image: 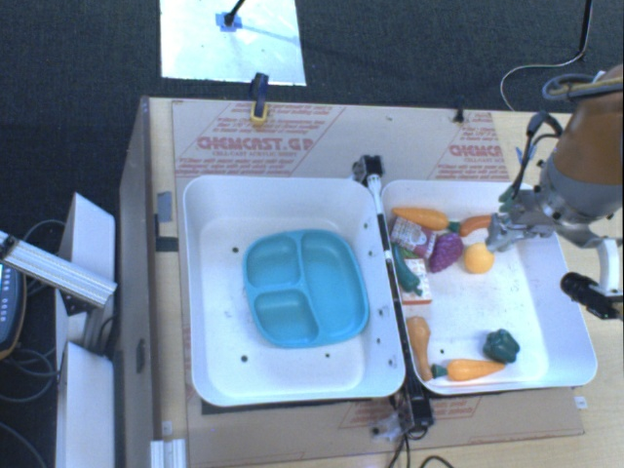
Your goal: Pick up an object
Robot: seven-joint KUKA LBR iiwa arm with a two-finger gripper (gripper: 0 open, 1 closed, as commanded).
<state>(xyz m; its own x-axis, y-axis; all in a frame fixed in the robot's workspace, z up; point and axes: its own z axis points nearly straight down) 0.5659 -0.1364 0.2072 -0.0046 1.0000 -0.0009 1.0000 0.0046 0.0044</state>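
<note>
My gripper point(499, 234) hangs over the back of the right bin point(546, 305), reaching in from the right. Just below and left of it lies a yellow ball-shaped fruit point(478, 258). An orange piece point(475, 225) sits right beside the gripper's tip. A purple bunch of grapes point(446, 252) lies left of the yellow fruit. Nothing is visibly held.
The right bin also holds a carrot point(419, 217) at the back, a red and white packet point(409, 237), a green vegetable point(408, 273), an orange piece point(419, 337), a second carrot point(473, 369) and a dark green broccoli point(501, 345). A blue divided plate point(304, 289) lies in the left bin point(219, 261).
</note>
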